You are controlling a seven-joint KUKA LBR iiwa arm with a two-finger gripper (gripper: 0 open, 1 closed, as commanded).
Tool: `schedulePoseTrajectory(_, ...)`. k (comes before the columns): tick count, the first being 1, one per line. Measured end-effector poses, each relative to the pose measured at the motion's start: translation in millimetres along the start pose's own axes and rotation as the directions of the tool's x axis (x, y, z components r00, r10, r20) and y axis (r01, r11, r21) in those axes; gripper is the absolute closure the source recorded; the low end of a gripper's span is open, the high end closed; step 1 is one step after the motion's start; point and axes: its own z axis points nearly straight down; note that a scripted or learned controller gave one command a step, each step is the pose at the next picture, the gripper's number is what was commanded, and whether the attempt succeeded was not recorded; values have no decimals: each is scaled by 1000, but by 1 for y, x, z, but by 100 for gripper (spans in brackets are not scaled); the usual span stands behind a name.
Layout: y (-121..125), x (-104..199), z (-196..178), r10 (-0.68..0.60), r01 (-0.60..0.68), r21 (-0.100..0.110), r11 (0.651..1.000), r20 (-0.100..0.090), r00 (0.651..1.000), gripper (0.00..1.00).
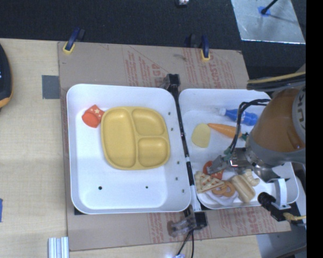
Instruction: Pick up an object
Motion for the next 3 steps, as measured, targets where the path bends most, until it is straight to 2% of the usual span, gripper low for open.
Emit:
schedulePoseTrajectory(1,24,13,6,-3,3,-11,1000,4,1000,0)
schedulePoseTrajectory(2,133,-11,-62,-2,2,-25,1000,9,1000,0)
schedulePoseTrajectory(3,126,10,-1,-3,3,-23,1000,10,1000,0)
